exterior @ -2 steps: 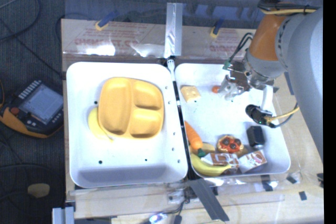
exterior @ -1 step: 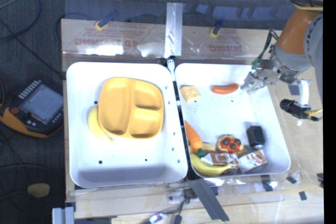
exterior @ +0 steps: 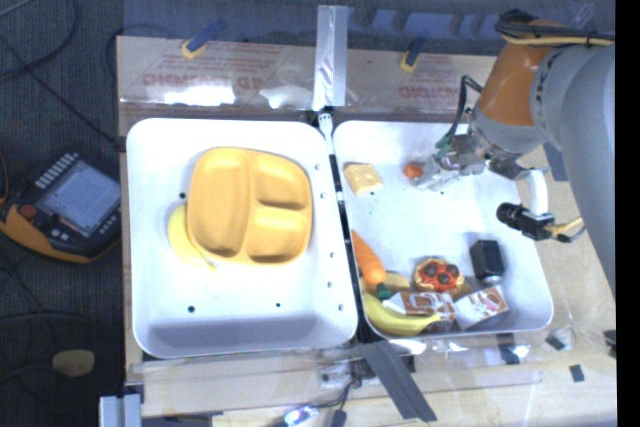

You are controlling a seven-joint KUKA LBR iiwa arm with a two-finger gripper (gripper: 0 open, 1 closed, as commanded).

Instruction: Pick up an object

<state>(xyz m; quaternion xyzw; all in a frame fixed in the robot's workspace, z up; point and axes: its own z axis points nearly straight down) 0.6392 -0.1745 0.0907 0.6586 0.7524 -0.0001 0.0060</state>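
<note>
Arm enters from right, orange band above wrist; claw [exterior: 448, 165] sits low in the far part of right bin [exterior: 520, 320], just right of a small orange-red ball [exterior: 412, 171]. Claw looks close to the ball, contact unclear. Finger state: can't tell, too small/blurred. Nothing visibly held between fingers.

Right bin contents: pale yellow block [exterior: 363, 178] at far left, left of ball; carrot [exterior: 368, 260] along left wall; banana [exterior: 395, 318] at near-left corner; pizza-slice toy [exterior: 437, 274] just right of carrot, w/ a red-white packet [exterior: 482, 305] nearer; black box [exterior: 487, 258] right of pizza, well apart from claw.

Left bin [exterior: 150, 315]: yellow divided tray [exterior: 248, 204] upside-down, approx centre, covering part of a yellow item [exterior: 181, 235] at its left edge.

Bench: both bins side by side, touching at middle.
</note>
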